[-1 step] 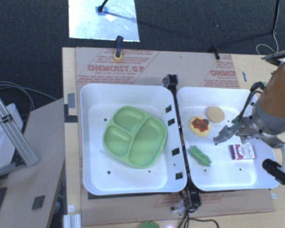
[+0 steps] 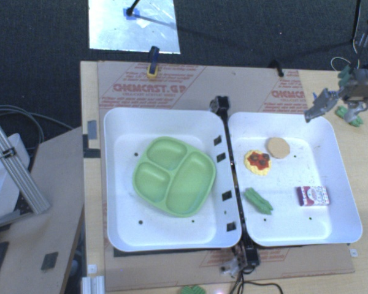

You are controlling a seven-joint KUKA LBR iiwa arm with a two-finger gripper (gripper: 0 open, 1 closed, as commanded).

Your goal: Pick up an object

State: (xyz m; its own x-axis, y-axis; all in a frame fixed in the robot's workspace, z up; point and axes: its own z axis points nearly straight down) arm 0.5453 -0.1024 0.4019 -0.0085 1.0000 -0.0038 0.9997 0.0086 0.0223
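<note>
The right bin holds several small items. A round tan disc lies near its back, with a yellow and red pizza-like piece just left of it. A green pea pod lies toward the front left, and a red and white box at the front right. My gripper hovers beyond the bin's back right corner, off the bin and well away from every item. Nothing shows in its grasp.
The left bin bears a green divided plate. Black clips line the seam between the bins. A yellow and blue clamp stands on the board behind, and a shiny sheet lies on the dark floor.
</note>
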